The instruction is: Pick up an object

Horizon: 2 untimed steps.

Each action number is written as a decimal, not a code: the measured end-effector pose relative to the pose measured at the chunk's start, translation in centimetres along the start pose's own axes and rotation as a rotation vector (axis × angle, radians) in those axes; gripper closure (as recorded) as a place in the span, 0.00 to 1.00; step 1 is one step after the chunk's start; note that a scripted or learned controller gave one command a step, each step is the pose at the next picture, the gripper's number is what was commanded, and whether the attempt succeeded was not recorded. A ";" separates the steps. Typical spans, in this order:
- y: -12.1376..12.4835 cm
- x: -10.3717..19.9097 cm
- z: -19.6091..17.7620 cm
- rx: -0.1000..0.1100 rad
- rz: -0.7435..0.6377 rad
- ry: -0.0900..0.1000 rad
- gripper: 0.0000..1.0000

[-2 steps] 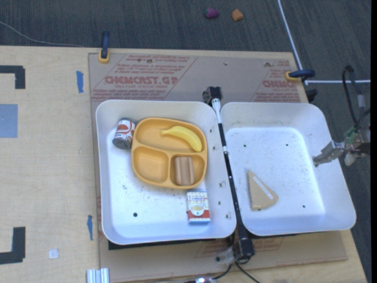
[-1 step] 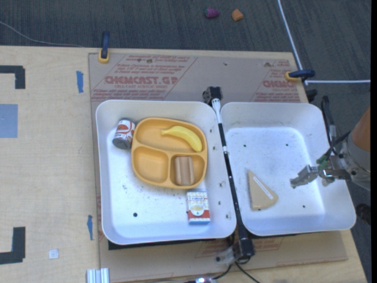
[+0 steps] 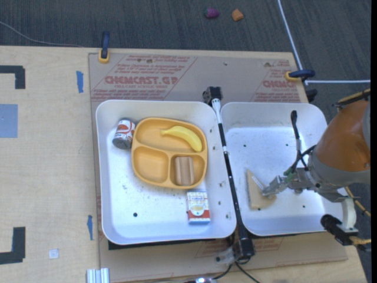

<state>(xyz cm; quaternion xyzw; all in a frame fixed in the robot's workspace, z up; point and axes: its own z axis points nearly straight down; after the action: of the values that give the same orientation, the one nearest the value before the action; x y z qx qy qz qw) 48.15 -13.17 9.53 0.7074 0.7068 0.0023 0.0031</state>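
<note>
Now down in the right bin [image 3: 306,122], gripper [image 3: 272,187] at the tan wedge [image 3: 257,193] near its front-left corner; finger state unclear, cannot tell. Could skid the flat wedge instead of lifting.

arm [image 3: 347,140]: orange band up top, rounded, w/ grey section below it near the wrist. gripper [image 3: 272,188]: thin metallic fingers, silver-grey, on a dark grey/black wrist block. black cable loops up from the wrist area. black bracket w/ pale strap hangs off the lower side. no markings legible.
</note>
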 end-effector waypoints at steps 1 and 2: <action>0.1 3.6 0.6 -0.006 0.002 -0.006 0.00; 0.4 3.5 -0.6 -0.016 0.004 -0.009 1.00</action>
<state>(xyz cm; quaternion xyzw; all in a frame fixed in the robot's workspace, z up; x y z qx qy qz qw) 48.55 -9.66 10.11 0.7088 0.7053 0.0045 0.0121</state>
